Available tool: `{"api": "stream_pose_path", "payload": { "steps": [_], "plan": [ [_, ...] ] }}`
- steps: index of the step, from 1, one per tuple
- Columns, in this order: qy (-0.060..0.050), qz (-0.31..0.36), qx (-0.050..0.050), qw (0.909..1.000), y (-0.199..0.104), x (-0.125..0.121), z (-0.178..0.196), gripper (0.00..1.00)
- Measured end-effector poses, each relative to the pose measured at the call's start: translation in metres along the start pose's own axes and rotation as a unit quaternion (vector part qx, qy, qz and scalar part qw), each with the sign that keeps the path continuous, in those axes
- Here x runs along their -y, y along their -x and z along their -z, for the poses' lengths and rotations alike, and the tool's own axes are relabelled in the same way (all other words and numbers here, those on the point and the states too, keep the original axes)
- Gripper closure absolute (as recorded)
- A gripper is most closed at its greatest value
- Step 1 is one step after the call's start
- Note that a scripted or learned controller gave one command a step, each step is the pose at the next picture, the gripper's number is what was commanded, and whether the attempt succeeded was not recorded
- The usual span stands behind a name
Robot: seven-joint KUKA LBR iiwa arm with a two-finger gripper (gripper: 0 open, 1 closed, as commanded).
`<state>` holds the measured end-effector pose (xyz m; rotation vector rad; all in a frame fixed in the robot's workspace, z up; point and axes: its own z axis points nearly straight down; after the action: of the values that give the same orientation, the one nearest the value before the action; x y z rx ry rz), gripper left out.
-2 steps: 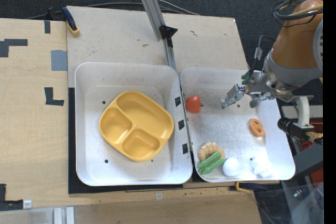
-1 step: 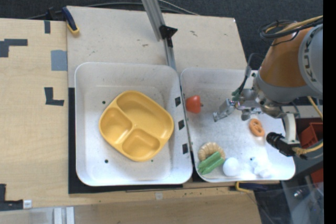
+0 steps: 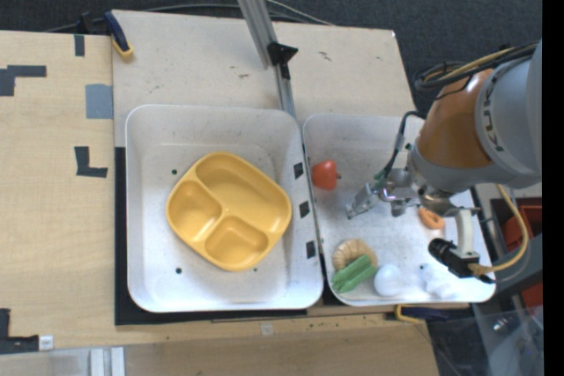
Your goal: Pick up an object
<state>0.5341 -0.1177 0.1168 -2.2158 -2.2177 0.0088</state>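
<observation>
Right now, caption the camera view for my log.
Gripper hovers in right bin near red object; yellow tray fills left bin.

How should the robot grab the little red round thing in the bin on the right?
Probably straight down from above, fingers closing across the middle of the small red round object. It sits alone near the right white bin's left wall, so fingers likely fit best parallel to that wall.

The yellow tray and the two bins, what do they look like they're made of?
Yellow tray: probably moulded plastic, matte; one even colour, rounded compartments. Left bin and right bin: likely thin white plastic, smooth rounded rims with slight sheen; could be coated metal.
</observation>
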Motion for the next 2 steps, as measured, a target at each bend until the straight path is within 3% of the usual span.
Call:
{"api": "stream_pose_path", "payload": {
  "steps": [1, 2],
  "plan": [
    [0.002, 0.001, 0.0, 1.0, -0.001, -0.001, 0.014, 1.0],
    [0.006, 0.0, 0.001, 1.0, -0.003, 0.004, 0.057, 1.0]
  ]
}}
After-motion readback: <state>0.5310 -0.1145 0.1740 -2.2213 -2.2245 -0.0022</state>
